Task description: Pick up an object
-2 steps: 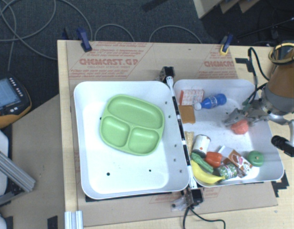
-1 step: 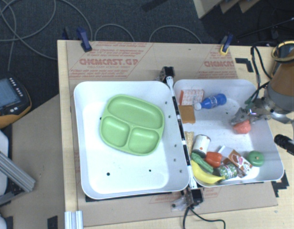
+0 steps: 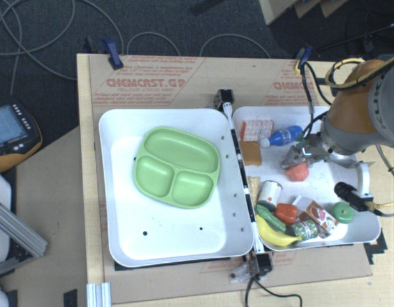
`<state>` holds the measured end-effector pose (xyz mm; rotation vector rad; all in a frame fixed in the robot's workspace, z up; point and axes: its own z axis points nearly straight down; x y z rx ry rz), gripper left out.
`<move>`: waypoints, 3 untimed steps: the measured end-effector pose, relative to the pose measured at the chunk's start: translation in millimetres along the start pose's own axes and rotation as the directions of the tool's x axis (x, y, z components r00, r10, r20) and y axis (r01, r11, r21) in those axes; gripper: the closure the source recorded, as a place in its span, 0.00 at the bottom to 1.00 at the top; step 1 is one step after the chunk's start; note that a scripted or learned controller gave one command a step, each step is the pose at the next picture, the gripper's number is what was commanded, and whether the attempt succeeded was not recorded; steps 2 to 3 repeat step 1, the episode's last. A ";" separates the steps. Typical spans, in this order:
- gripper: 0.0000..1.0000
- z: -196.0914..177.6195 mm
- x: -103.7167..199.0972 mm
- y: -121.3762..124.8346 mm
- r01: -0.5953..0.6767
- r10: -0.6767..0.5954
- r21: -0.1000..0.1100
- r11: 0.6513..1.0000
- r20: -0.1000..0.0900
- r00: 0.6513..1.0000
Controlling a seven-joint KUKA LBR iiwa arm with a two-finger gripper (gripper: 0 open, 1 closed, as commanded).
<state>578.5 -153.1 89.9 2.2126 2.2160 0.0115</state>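
My gripper (image 3: 304,153) hangs low in the right bin (image 3: 283,115), near its middle. Just under its tip lies a small red, rounded object (image 3: 298,172), touching or nearly touching it; I cannot tell whether it is gripped. A blue-capped clear bottle (image 3: 283,135) lies just to the gripper's left. Beside that are an orange-and-white packet (image 3: 256,130) and a brown block (image 3: 251,153).
At the right bin's front lie a small can (image 3: 268,191), a banana (image 3: 274,235), a red pepper (image 3: 287,212), a printed carton (image 3: 319,217) and a green round piece (image 3: 343,212). A green divided plate (image 3: 176,166) sits in the left bin (image 3: 120,171).
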 end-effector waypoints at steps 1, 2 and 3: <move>1.00 -95.7 111.1 23.0 0.001 -0.001 0.010 1.000 -0.004 1.000; 1.00 -95.7 111.1 23.0 0.001 -0.001 0.010 1.000 -0.004 1.000; 1.00 -95.7 111.1 23.0 0.001 -0.001 0.010 1.000 -0.004 1.000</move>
